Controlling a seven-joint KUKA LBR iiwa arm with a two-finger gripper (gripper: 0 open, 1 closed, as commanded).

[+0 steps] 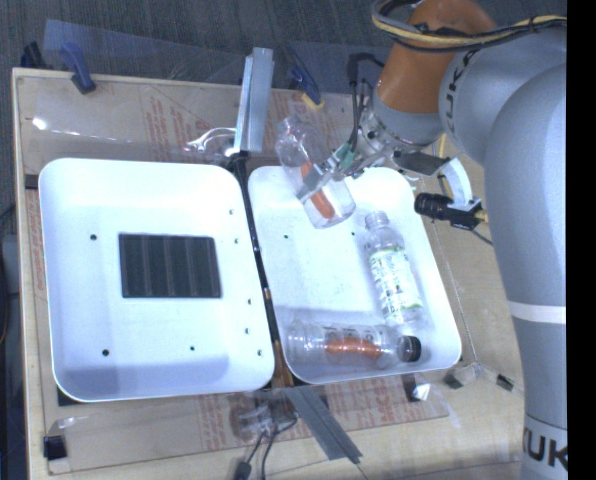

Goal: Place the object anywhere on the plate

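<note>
Grey arm [538, 218] dominates frame right. Hand [350, 160] state: cannot tell. Clear plastic bottle [318, 193], upper middle over right bin [278, 268], appears light, slippery, crushable; suggest gripping mid-body. Dark plate [170, 265] left.

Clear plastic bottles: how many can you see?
3, all at the right white bin: one raised at its top near the gripper, one green-labelled bottle lying right, one lying along the bottom.
</note>
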